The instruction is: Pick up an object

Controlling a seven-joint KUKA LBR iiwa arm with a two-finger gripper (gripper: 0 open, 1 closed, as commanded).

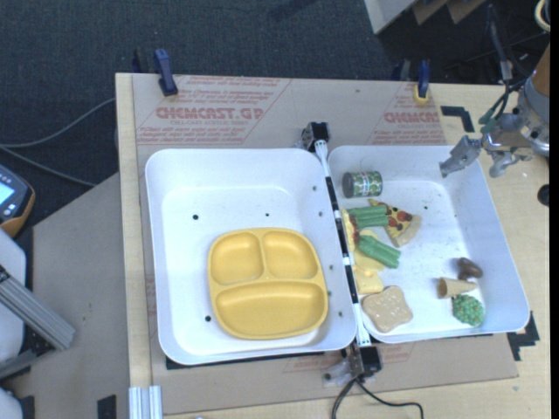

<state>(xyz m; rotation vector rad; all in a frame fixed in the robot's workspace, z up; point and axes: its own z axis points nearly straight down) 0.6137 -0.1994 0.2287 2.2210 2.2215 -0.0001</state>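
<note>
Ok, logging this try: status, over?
Gripper above right bin's far right corner, holding nothing. Can, toast, broccoli all lying in bin. Nothing blocking.

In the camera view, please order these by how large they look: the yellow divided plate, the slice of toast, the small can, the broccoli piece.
1. yellow divided plate, by far the largest
2. slice of toast
3. small can and broccoli piece: they look nearly alike, so I do not rank them.
</note>
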